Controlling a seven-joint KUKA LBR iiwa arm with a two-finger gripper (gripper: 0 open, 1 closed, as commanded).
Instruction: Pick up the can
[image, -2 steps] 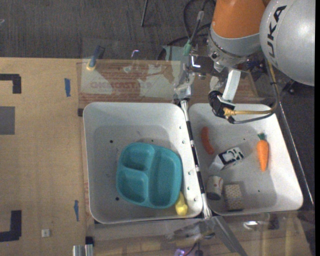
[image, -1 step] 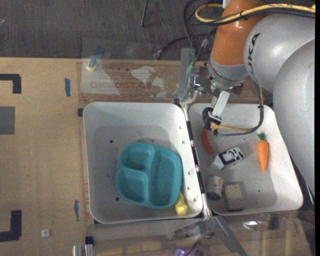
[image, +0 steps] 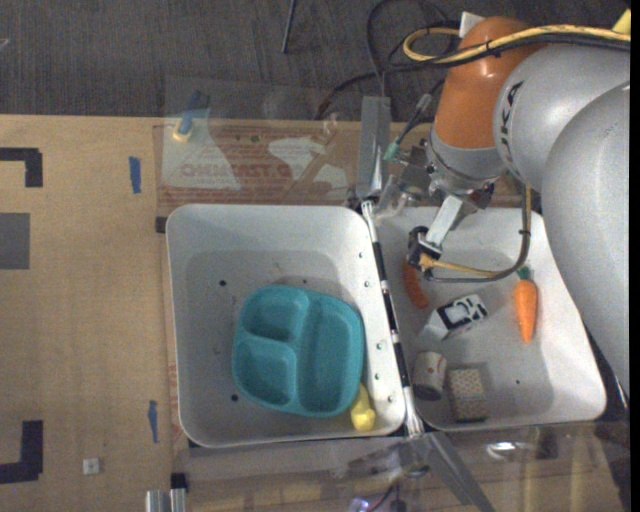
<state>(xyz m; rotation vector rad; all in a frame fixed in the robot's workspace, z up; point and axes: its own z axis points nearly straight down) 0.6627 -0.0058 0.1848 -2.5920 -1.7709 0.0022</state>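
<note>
arm: glossy grey shells | orange band | yellow cable

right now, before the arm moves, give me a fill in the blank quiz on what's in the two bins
1. The plate is in the view's ___ bin.
2. The can is in the view's ___ bin.
3. The small thing at the plate's near corner is coloured ___.
4. The carrot farthest toward the view's right is coloured ___.

Missing words: left; right; yellow; orange
</note>
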